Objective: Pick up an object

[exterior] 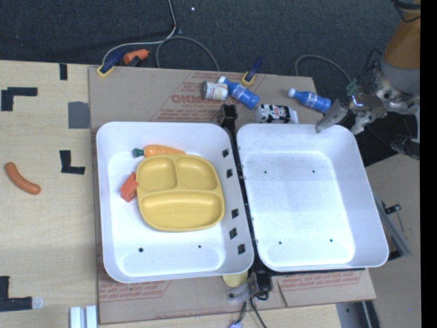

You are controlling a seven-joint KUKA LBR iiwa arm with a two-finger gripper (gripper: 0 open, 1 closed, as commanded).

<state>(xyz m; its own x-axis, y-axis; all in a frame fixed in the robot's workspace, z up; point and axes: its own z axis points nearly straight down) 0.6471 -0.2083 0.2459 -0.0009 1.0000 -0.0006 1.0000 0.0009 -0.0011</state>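
Currently, working from the near edge outward: the two white bins are sitting side by side on the cardboard sheet point(171, 101), clipped together along their shared wall so they do not slide apart. The right bin point(369, 251) is holding nothing I can make out. The left bin point(113, 251) is holding the candidates for the pick: a yellow divided plate point(181, 191) lying flat in the middle, an orange block point(129, 187) touching the plate's left rim, and a toy carrot point(162, 150) lying along the plate's far edge. Both small pieces are tucked against the plate, which I judge is going to crowd any grasp on them. Well to the left, off the cardboard, a toy sausage point(22, 178) is lying on the bench. Beyond the bins, two blue bottles point(244, 94) point(311, 100) and a small black-and-white package point(276, 114) are lying just past the far walls, outside either bin. Farthest, at the right, the gripper point(339, 117) is hovering over the far right corner of the right bin, fingers spread and pinching nothing, well apart from everything in the left bin; the approach is not yet begun.
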